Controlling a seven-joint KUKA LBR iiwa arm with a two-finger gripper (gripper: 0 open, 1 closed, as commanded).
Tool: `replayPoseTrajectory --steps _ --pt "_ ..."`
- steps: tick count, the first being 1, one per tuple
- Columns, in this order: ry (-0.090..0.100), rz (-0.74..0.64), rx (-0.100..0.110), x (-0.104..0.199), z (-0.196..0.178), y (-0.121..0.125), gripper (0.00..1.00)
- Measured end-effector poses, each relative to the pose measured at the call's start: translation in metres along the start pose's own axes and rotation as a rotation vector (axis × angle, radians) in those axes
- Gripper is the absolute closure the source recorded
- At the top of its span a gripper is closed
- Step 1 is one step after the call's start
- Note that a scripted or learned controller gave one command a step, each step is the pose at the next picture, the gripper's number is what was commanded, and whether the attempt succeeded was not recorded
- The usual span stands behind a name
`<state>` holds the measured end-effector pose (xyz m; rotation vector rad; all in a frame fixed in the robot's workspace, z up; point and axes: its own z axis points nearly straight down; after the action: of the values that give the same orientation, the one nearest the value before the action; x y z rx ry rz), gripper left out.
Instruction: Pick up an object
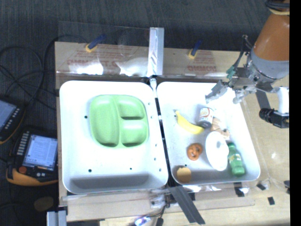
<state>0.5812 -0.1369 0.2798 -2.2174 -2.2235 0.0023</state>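
In right bin (164, 140): banana (188, 125), can (205, 116), white plate (217, 150), green bottle (235, 160) crowded together.

A green divided tray (119, 120) lies in the left white bin (75, 173). On the dark floor at left lies a tablet (40, 152) among black cables (23, 79).

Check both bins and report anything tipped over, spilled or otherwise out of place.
Nothing looks spilled or broken. In the right bin, the green bottle and the small can lie on their sides, crowded against the white plate and banana. The green tray sits flat in the left bin.
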Motion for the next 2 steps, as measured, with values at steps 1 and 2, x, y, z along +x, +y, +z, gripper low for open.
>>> replayPoseTrajectory --steps 1,2 --pt "0.000 -0.112 0.001 -0.014 0.120 0.012 0.00" --pt "-0.006 -0.184 -0.012 -0.024 0.190 0.051 0.00"
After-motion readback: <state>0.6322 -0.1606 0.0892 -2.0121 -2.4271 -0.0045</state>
